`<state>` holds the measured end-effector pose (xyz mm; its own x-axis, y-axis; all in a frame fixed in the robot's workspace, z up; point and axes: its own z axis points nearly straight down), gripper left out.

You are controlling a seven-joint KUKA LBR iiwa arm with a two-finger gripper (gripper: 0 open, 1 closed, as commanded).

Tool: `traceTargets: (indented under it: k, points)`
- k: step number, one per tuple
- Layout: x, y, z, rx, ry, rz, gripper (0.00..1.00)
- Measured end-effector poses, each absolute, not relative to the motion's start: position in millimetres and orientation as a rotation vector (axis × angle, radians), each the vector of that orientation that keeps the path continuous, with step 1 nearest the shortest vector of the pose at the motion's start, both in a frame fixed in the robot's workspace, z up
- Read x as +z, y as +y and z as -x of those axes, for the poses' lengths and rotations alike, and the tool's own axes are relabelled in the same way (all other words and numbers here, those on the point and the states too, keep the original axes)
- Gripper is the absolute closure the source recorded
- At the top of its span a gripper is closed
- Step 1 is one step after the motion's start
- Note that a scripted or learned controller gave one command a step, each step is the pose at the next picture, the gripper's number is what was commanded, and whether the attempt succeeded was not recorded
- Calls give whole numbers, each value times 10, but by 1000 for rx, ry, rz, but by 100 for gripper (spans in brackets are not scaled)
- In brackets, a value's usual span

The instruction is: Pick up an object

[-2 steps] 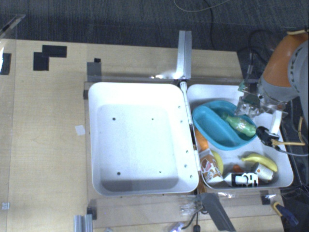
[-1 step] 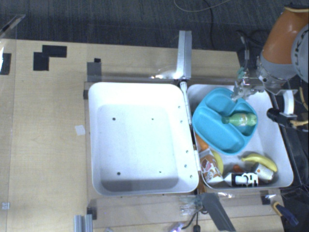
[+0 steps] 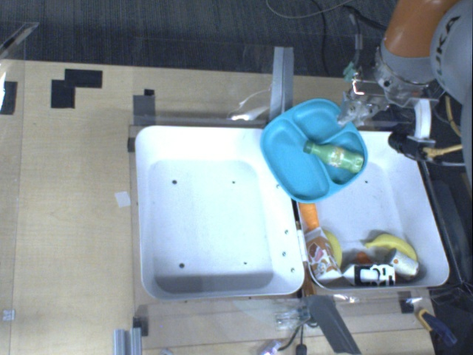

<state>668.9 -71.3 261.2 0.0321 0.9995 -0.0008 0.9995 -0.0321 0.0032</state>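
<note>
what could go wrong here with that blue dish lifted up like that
1. The blue divided dish hangs tilted over the divider between the bins, held at its far rim by the gripper; an edge grip like that may slip.
2. The green bottle lies loose in the dish and could roll out.
3. If dropped, the dish could land on the bananas and packets below.

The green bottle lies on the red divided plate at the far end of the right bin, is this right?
Not quite: the divided plate is blue, not red. The camera view shows the green bottle lying on it at the far end of the right bin.
</note>
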Motion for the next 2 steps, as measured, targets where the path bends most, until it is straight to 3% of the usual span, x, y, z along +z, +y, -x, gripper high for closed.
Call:
traceTargets:
  k: [1, 2]
  points:
    - [2231, -149, -6298, 1, 2494, -1913, 100]
    - [1875, -619, -6058, 10, 2643, -1683, 100]
